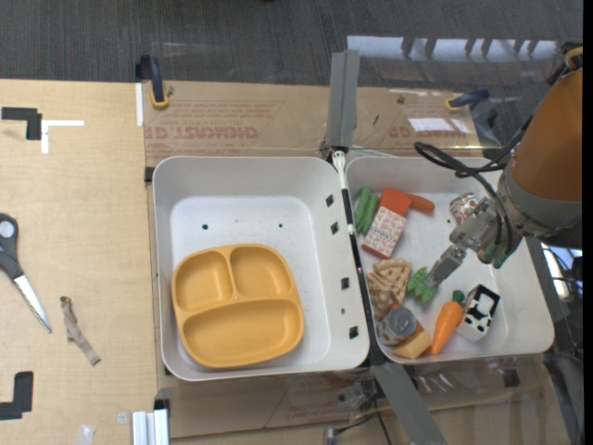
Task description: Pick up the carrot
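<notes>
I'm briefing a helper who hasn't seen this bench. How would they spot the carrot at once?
Look in the right-hand white bin, toward its near edge. The carrot lies beside a black-and-white cow toy; it is the orange tapered piece with a green top.

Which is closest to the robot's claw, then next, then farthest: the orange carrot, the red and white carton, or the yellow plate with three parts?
From the gripper:
1. Orange carrot, just below it, right bin.
2. Red and white carton, up-left, same bin.
3. Yellow three-part plate, far left, other bin.
</notes>
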You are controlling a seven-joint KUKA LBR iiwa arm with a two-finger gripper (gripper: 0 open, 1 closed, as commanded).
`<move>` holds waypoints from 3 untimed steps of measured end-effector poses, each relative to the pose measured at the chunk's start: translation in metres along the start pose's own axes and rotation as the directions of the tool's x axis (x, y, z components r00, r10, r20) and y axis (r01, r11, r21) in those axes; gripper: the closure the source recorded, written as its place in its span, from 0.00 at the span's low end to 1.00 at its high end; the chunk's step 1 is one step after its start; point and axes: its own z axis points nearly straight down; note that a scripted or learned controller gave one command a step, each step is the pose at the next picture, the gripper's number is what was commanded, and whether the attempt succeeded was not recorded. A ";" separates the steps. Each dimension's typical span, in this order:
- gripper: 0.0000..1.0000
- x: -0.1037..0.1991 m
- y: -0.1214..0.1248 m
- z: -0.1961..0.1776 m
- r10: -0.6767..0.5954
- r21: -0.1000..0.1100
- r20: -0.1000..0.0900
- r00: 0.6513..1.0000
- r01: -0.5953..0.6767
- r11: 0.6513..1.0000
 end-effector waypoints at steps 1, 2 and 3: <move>0.00 -0.005 -0.014 0.122 0.019 -0.010 0.009 1.000 -0.019 1.000; 0.00 -0.018 -0.031 0.159 0.145 -0.005 0.007 0.989 -0.145 0.989; 0.00 -0.010 -0.021 0.158 0.155 -0.004 0.014 0.988 -0.155 0.988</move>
